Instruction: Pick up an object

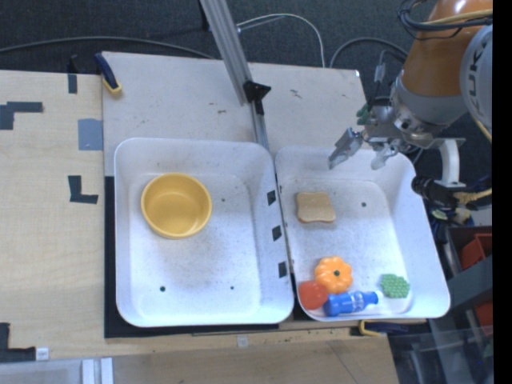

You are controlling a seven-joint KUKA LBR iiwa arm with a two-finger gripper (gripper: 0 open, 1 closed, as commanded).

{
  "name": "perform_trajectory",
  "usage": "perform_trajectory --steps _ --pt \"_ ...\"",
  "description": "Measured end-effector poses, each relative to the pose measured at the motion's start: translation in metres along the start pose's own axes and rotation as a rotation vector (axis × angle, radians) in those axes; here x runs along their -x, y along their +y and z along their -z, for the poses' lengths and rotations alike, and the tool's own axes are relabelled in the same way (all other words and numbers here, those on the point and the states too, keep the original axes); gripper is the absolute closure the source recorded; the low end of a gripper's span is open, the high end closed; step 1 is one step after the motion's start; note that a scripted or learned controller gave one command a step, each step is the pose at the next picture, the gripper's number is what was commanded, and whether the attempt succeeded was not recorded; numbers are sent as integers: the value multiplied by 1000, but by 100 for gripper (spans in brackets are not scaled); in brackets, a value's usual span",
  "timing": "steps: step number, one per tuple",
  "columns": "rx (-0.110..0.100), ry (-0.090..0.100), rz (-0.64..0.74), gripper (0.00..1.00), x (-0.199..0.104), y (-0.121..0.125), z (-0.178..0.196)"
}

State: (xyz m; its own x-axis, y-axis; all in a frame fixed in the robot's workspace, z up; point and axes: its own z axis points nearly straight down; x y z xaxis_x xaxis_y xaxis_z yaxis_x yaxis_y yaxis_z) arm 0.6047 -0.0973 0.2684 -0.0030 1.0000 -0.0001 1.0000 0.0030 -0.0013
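Nearest the camera, along the front wall of the right bin (424,238), we note a tight cluster: a blue bottle (350,302) lying on its side, a red piece (312,295) touching its left end, an orange pumpkin (334,273) just behind both, and a small green knobbly piece (394,285) a little to the right, apart from the bottle cap.

We judge all four to be light toys. The pumpkin is round and ribbed, likely slick, so it could roll off a pinch. The bottle would be best taken across its body, but its neighbours crowd the fingers.

Mid-bin lies a tan bread slice (315,207), flat, alone, well apart from the cluster and from the walls. We judge it light and probably stiff, thin enough that the fingers must close across its edges close to the floor. It is the least obstructed candidate and the nearest to the arm.

In the left bin (128,238) sits a yellow bowl (176,204), upright, graspable by its rim, but far from the arm.

Farthest back, the gripper (364,152) hangs over the rear edge of the right bin, fingers spread, nothing between them. No object is yet chosen.
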Motion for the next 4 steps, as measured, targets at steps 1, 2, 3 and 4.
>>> perform_trajectory --steps 1,2,3,4 --pt "0 0 0 0 0 0 0" --pt "-6 0 -2 0 1 -11 -57" --pt "-6 0 -2 0 10 -15 -108" --pt "-3 1 -3 0 9 -18 -171"
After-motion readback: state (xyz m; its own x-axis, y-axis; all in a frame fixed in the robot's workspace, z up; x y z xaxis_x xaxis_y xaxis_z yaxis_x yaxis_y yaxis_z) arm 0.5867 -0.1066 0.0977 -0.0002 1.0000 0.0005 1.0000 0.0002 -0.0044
